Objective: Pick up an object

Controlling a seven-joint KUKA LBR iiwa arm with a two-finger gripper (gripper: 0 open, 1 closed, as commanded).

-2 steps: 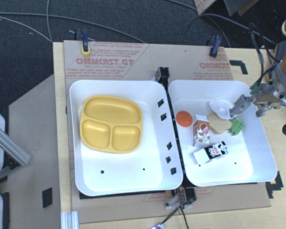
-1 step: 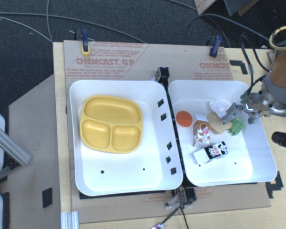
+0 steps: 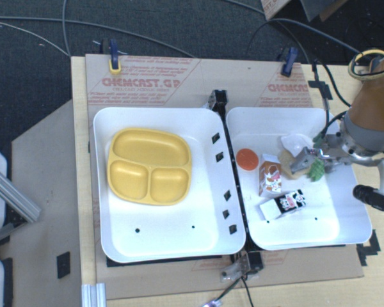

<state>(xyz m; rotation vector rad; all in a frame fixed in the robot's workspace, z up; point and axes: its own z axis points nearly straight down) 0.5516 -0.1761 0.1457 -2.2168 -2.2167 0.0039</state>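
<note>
A yellow three-compartment plastic plate (image 3: 150,166) lies in the left shallow white bin (image 3: 208,232), on a tan board (image 3: 147,78) clamped by a blue-and-yellow clip (image 3: 114,55) at the far edge.

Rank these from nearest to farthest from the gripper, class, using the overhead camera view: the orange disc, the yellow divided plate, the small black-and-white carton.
Measured from the gripper in the right bin:
1. Black-and-white carton, just below it, same bin.
2. Orange disc, at that bin's left edge.
3. Yellow divided plate, across in the left bin.
</note>
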